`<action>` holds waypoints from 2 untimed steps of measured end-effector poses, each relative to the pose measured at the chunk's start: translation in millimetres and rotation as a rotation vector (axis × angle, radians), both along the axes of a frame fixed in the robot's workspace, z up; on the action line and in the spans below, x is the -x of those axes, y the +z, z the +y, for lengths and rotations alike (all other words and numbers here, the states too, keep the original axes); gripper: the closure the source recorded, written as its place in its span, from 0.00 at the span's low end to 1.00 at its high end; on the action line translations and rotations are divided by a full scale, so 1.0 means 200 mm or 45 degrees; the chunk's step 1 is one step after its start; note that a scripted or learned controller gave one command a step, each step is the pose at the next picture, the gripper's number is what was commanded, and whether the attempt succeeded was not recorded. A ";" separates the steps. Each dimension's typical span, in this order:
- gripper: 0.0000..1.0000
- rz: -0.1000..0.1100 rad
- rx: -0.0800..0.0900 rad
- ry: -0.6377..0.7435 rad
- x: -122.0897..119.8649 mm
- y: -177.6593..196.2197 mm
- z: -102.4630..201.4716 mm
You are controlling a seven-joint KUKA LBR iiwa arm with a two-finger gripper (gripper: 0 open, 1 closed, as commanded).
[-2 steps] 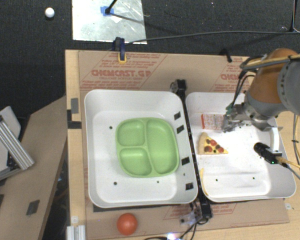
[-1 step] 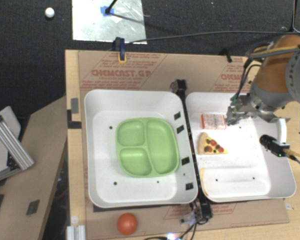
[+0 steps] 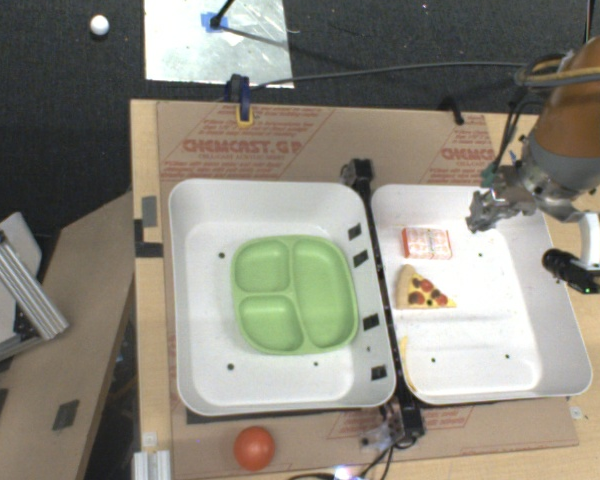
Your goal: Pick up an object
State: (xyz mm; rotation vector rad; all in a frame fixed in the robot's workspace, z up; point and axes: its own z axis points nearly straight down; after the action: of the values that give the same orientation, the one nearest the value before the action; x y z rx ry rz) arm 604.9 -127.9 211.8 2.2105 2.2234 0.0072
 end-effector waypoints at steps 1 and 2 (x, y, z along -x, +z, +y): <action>1.00 0.000 0.000 0.001 -0.01 0.27 0.00; 1.00 0.007 -0.002 0.003 -0.04 0.26 0.24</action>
State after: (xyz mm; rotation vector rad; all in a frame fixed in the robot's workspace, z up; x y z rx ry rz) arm 613.7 -80.7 263.8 2.2113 2.2292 0.0029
